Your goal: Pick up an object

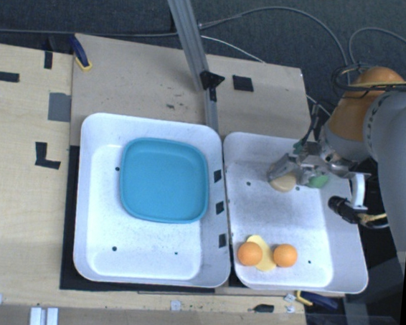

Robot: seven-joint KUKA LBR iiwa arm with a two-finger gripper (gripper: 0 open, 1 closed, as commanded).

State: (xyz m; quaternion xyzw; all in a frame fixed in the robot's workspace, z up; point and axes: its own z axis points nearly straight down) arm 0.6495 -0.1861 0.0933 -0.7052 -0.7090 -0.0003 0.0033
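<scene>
Tool (288,176): you see it low in the right bin (335,280), at the far end, over a tan object (283,182); you cannot tell its opening or any hold.
Why there: probably lined up for a grasp.
Oranges: two (250,254) (285,255), flanking a yellow piece (265,260) at the near rim.
Blue plate (164,180): one, left bin (90,204).

1. My arm (397,135) is a bulky, pale grey casing with an orange band (361,103) above its wrist.
2. Black cables (358,55) loop over it.
3. The gripper (296,171) is metallic grey with a green spot.
</scene>
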